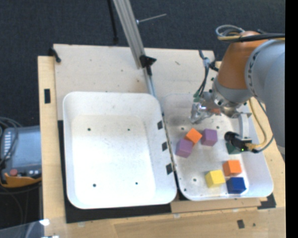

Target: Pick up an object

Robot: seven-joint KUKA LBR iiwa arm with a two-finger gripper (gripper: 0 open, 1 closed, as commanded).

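Camera view, looking down on two white bins side by side. All six blocks lie in the right bin [268, 182]. Nearest its front rim: a blue block [236, 185], a yellow block [214, 178] beside it, and an orange block [232, 167] just behind. Open white floor separates these from a second cluster toward the bin's middle: a purple block [185, 147], a tilted orange block [193, 135], another purple block [209, 137]. Behind them, near the bin's back rim, hangs the gripper [198, 112]; whether its fingers are apart is unclear. The left bin [114, 148] adjoins.
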